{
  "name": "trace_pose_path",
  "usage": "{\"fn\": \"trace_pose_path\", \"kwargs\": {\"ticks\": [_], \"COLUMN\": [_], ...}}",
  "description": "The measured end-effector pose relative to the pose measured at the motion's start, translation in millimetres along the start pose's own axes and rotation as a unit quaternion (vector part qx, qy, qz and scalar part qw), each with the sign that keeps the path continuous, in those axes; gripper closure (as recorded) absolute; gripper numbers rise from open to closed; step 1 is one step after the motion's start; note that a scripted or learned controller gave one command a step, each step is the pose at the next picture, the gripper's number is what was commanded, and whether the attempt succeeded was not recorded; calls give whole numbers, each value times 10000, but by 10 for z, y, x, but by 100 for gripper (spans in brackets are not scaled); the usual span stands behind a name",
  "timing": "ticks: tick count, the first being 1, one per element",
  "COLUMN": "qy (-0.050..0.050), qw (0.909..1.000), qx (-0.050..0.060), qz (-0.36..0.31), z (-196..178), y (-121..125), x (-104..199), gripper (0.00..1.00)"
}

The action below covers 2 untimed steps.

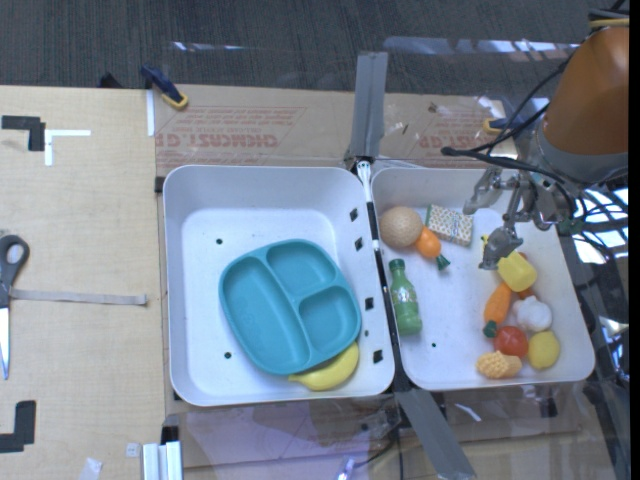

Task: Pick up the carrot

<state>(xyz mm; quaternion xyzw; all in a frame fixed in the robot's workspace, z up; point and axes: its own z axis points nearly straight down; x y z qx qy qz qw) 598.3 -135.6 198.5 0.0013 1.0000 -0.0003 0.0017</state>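
Presently, the claw (505, 230) is seen poised over the upper part of the right bin (455, 368), at the end of the grey arm (590, 98) that reaches in from the right. Whether the claw is spread or pressed together cannot be told from this view, and nothing is seen pinched in it. The carrot (497, 304) lies in the right bin, below the claw, tilted, with its green end turned downward. It is touched at its upper end by a yellow pepper (516, 270) and is bordered just to the right by a white garlic bulb (533, 314). A red tomato (511, 340), a yellow lemon (544, 349) and a corn cob (499, 365) are gathered near the bin's lower right corner. Further left in the same bin, a green bottle (405, 295) is laid along the dividing wall, with a tan round item (400, 226), a small orange fruit (430, 245) and a speckled sponge-like block (451, 224) set above it. In the left bin (190, 268), a teal divided plate (290, 305) is placed, and a banana (328, 371) is tucked under its lower edge.
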Motion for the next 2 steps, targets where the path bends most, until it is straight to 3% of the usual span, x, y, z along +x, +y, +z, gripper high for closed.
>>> {"fn": "trace_pose_path", "kwargs": {"ticks": [1,2], "qy": [2,-59], "qw": [9851,9849], "qx": [18,29], "qz": [-1719,-1729], "z": [1000,893], "y": [400,410], "x": [-269,-298], "gripper": [0,100]}}
